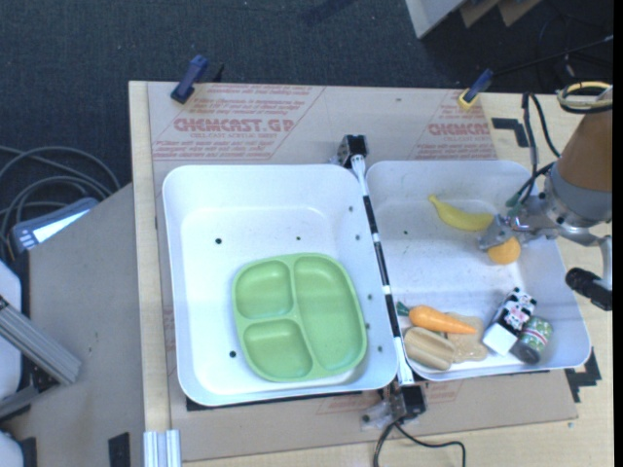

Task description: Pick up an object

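My gripper [504, 230] hangs low over the far right part of the right bin [409, 261], the arm coming in from the right edge. Directly under its tip sits a small orange round object [504, 253], touching or nearly touching it. A yellow banana [459, 215] lies just left of the gripper. Along the bin's near side are an orange carrot [443, 319], a tan bread roll [435, 348], a black-and-white carton [509, 325] and a small dark can [533, 339].
The left bin [195, 212] holds a green divided plate [296, 316]. A black divider clip [352, 148] sits where the bins meet at the back. Cardboard lies under both bins, and cables run along the right behind the arm.
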{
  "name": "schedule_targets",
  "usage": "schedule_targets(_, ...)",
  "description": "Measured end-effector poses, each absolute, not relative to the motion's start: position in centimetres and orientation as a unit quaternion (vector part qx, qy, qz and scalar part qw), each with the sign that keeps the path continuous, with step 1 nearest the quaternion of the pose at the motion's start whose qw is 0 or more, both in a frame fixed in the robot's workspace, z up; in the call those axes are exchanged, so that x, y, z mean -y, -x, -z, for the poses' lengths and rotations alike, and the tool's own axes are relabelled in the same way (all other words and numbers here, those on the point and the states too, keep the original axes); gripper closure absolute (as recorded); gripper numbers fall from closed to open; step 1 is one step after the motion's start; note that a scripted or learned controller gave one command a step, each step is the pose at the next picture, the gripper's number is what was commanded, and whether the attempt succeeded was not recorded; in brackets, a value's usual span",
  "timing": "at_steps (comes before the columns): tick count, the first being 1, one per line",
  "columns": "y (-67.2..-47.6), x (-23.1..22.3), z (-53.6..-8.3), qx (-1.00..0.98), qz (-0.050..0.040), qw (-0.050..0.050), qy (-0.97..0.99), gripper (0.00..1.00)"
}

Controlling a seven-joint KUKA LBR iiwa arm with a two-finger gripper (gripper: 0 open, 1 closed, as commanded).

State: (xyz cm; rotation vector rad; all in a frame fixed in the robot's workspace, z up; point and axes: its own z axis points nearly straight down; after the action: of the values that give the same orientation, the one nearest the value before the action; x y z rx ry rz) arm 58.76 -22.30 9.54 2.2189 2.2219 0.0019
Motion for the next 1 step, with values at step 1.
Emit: schedule_targets(1, -66.41, 16.24, -8.35, -0.707, 0.0037, -0.005, -0.707, 1.0)
